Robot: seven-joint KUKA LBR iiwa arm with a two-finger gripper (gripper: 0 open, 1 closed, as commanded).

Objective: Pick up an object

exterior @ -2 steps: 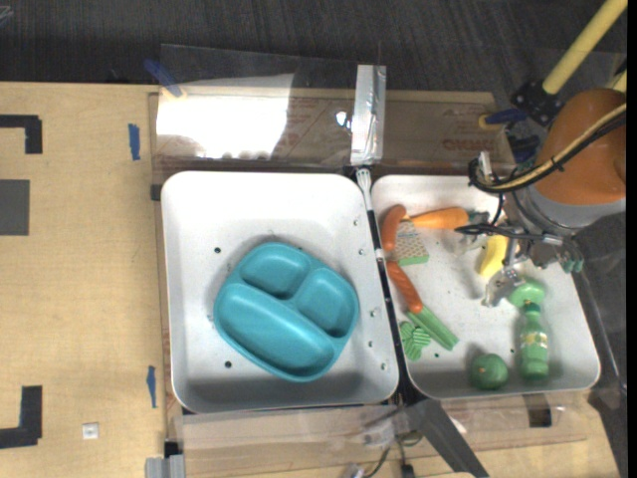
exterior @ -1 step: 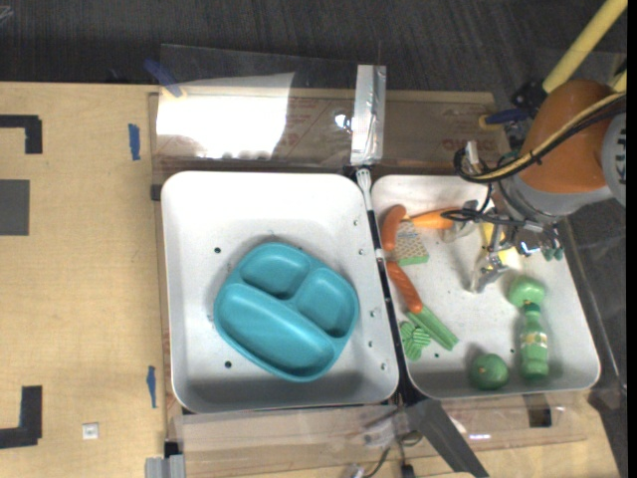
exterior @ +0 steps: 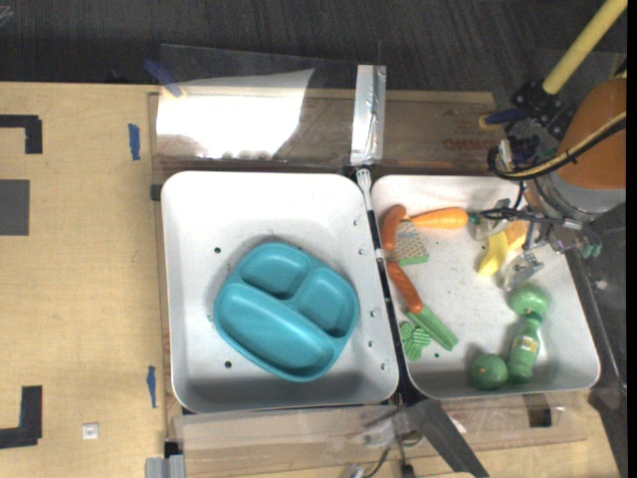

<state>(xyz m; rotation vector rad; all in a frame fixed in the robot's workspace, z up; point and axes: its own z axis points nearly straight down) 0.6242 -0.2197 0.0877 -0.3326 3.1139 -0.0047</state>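
Fingers [exterior: 526,260] hang low in the right bin [exterior: 577,352]; whether they are parted or closed, I cannot tell. Just to their left lies a yellow toy [exterior: 493,254], its long axis roughly upright in view, with a green bottle [exterior: 526,347] below.

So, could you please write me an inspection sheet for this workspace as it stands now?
Surface: two white bins side by side, left bin and right bin, on a wooden bench.
Job's things: right bin holds a carrot, yellow piece, green bottle, green ball and other toy foods.
Clutter: teal tray in the left bin.
Grippers: gripper low over the right bin's far right side; grip unclear.
Cables: black and yellow cables on the arm.
Surroundings: clear plastic sheet, blue tape, dark floor.
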